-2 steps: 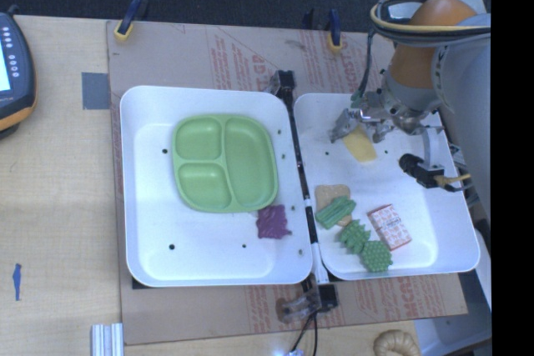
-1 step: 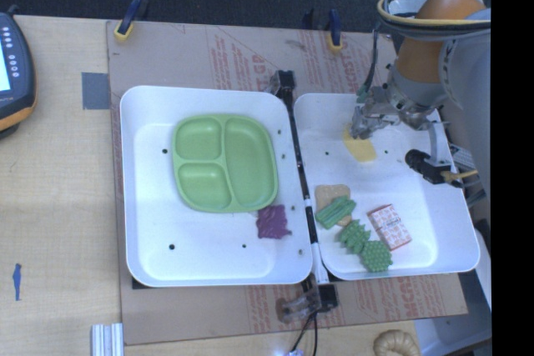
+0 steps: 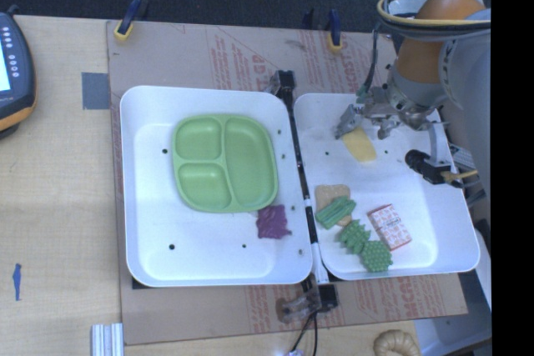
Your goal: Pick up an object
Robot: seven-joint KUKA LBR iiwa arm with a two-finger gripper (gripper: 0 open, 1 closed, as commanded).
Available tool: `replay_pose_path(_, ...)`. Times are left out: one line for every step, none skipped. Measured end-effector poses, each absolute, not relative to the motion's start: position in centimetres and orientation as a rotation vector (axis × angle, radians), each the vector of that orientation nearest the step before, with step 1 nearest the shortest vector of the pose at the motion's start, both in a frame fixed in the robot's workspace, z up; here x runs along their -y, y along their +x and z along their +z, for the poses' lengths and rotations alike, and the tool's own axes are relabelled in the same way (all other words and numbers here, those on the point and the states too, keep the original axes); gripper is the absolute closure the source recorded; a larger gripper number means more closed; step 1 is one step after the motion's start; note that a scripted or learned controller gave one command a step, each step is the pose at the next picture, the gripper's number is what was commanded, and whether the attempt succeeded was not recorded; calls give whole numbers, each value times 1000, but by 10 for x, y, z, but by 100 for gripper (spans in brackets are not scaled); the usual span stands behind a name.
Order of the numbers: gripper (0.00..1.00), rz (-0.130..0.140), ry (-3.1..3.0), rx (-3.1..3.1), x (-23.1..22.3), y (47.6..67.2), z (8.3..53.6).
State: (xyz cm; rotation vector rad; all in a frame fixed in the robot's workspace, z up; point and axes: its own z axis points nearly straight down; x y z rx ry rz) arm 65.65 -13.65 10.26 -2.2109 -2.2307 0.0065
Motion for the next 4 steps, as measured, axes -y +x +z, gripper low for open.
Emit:
replay_pose_path(0,7,-2212,2227,135,656,92)
replay_pose_path(0,3,-2218,2224,142,657,93)
replay_pose_path(0,4,-2215,2224,138,656,92)
replay_pose_path(100,6,-2212,2227,139,657,104)
